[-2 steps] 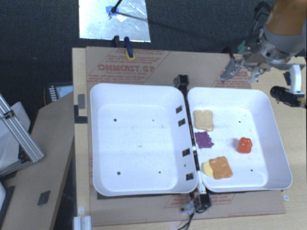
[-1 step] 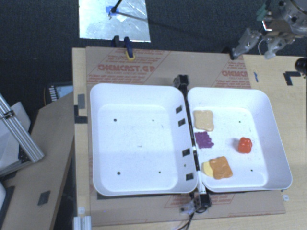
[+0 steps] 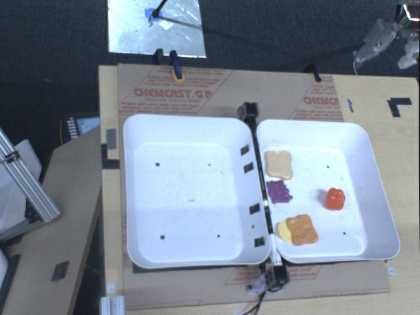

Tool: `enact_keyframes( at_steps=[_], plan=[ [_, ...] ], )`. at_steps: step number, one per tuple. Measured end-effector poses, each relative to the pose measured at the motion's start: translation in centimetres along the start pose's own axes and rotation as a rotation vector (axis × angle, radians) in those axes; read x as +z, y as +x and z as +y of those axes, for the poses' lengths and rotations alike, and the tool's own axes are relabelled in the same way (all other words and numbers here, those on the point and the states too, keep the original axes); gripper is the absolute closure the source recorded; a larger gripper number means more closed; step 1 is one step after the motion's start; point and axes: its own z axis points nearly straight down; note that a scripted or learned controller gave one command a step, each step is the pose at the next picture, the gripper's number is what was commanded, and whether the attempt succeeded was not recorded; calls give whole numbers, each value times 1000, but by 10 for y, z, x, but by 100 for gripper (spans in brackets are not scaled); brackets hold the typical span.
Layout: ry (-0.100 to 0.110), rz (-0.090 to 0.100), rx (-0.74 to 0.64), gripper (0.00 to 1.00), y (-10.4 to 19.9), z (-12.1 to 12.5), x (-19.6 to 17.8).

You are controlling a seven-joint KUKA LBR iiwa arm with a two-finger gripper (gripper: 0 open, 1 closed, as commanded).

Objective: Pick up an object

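The right bin (image 3: 367, 149) holds several small items. A tan toast-shaped piece (image 3: 279, 165) lies near its left wall, with a purple grape cluster (image 3: 279, 191) just below it. A red pepper-like piece (image 3: 335, 199) sits toward the right. An orange-brown slab (image 3: 302, 229) rests at the front left, partly over a yellow piece (image 3: 283, 230). My gripper (image 3: 382, 61) hangs at the far upper right, beyond the back edge of the bench and well away from the bins. Its two pale fingers (image 3: 369, 44) stand spread apart with nothing between them.
The left bin (image 3: 131, 176) sits beside the right one, joined by a black clipped seam (image 3: 256, 176). Both rest on a cardboard sheet (image 3: 197, 90). A shiny foil square (image 3: 157, 18) lies beyond the bench at the back left.
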Motion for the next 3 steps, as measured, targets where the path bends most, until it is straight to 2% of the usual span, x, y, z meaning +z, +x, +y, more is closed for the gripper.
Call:
enact_keyframes(
  at_steps=[1, 2, 3],
  plan=[
    [10, 0, 3, 0, -53, -15, 6],
    [10, 0, 2, 0, -104, -37, 6],
    [11, 0, 2, 0, -139, -81, 5]
  ],
)
